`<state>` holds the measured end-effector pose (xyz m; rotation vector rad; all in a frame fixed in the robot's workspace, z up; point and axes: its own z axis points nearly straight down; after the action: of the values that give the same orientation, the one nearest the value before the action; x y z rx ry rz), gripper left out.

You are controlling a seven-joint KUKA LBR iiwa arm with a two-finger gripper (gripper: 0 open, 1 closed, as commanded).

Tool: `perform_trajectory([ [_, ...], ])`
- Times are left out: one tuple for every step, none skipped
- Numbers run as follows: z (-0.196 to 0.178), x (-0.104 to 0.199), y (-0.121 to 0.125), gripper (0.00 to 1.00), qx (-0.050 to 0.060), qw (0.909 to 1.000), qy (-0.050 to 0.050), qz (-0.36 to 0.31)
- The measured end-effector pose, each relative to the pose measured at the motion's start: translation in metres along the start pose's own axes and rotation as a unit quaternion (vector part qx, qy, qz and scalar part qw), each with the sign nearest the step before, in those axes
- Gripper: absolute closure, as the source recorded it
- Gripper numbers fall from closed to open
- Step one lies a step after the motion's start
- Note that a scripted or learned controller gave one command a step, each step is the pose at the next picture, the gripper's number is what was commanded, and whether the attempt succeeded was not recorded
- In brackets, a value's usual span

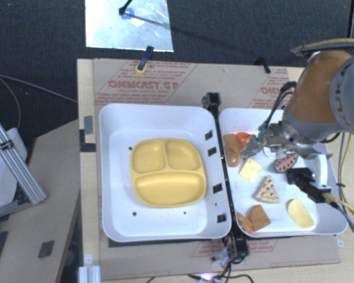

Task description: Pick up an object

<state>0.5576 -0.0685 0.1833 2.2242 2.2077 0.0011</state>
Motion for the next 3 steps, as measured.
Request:
perform_trajectory([
  [-0.001, 0.062, -0.067, 0.0, 0.005, 1.0, 0.004, -0.007],
  [-0.106, 0.095, -0.07, 0.0, -0.003, 1.0, 0.004, -0.008],
  [0.004, 0.026, -0.073, 0.0, 0.007, 1.0, 0.002, -0.001],
])
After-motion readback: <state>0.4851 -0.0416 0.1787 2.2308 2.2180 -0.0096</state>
